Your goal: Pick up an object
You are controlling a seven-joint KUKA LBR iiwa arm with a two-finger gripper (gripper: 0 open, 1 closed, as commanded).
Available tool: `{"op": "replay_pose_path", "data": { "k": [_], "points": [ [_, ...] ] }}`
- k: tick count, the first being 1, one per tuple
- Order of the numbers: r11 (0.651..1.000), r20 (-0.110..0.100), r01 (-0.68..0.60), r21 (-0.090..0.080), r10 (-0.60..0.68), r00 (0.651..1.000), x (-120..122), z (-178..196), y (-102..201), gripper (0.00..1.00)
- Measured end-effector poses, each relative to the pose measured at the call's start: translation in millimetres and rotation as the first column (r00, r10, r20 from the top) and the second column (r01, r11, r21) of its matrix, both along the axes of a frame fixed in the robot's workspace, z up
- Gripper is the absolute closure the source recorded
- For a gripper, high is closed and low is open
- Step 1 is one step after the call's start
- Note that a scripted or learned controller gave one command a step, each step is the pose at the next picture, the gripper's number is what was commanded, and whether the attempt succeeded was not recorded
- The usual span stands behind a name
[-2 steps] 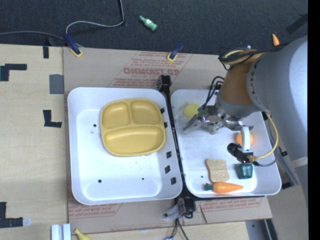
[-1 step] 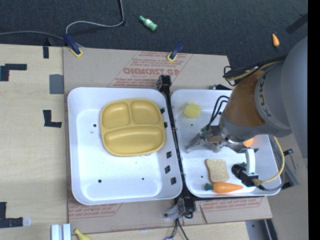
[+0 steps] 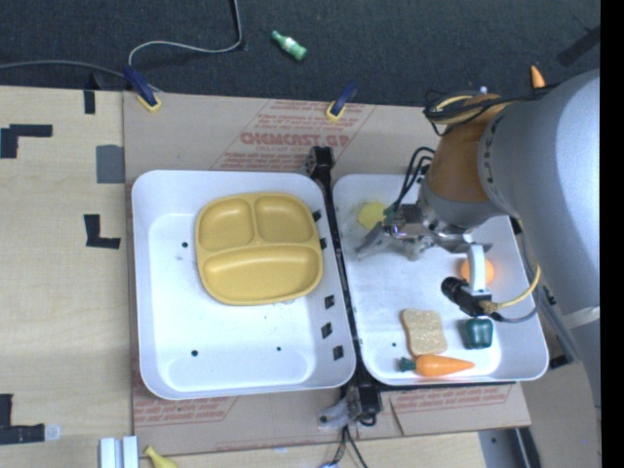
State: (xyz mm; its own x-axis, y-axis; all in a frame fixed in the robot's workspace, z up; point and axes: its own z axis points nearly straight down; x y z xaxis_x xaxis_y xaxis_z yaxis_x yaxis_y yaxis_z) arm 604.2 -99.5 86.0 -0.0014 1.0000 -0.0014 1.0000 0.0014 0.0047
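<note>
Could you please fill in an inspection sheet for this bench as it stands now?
Surface: brown cardboard sheet under two white bins.
Job's things: left bin holds a yellow divided tray; right bin holds a toast slice, carrot, teal block and a yellow item.
Clutter: small green object on the dark floor.
Grippers: gripper low over the right bin; finger state unclear.
Cables: grey cable across the floor.
Surroundings: yellow clamps on the cardboard's far edge.

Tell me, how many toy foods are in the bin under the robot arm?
3, maybe more behind the arm: a carrot by the near edge, a slice of bread just above it, and something yellow near the gripper.
</note>
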Motion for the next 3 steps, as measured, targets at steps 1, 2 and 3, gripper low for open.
{"op": "replay_pose_path", "data": {
  "k": [1, 2, 3],
  "points": [
    [1.0, -0.005, 0.002, 0.001, -0.002, 1.0, -94.4, -0.3, -2.2, 0.0],
    [1.0, -0.001, 0.0, 0.0, 0.0, 1.0, -41.8, -0.1, -1.1, 0.0],
    [1.0, -0.002, -0.001, 0.0, 0.001, 1.0, 25.5, -0.5, 4.0, 0.0]
  ]
}}
